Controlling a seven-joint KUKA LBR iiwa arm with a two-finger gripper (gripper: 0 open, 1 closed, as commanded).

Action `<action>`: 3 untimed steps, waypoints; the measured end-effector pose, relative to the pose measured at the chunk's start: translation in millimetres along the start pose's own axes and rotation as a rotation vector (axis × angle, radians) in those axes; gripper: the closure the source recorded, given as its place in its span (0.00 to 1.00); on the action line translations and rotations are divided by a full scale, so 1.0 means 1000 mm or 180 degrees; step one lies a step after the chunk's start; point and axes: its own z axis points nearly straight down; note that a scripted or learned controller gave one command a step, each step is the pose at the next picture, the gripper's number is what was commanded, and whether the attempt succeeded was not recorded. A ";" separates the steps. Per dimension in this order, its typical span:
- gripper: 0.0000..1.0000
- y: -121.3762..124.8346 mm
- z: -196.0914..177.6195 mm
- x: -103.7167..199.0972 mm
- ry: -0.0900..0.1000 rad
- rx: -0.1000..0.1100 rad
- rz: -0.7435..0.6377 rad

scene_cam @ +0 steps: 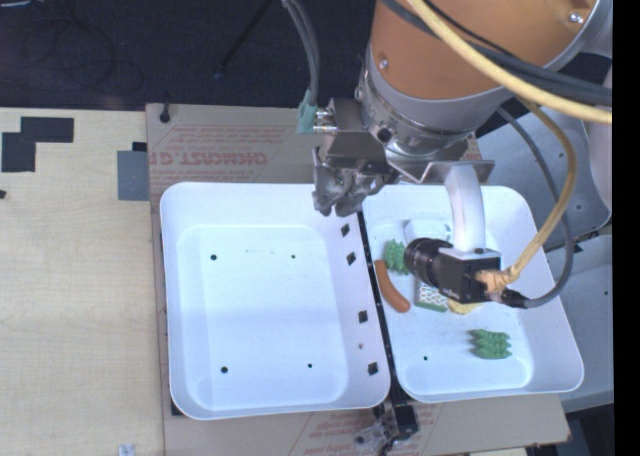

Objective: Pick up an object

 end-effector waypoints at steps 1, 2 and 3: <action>1.00 0.021 -0.040 0.057 -0.0003 0.0003 -0.0002; 1.00 0.011 -0.037 0.054 -0.0011 0.0024 0.0006; 1.00 0.036 0.003 0.055 -0.0018 0.0029 0.0012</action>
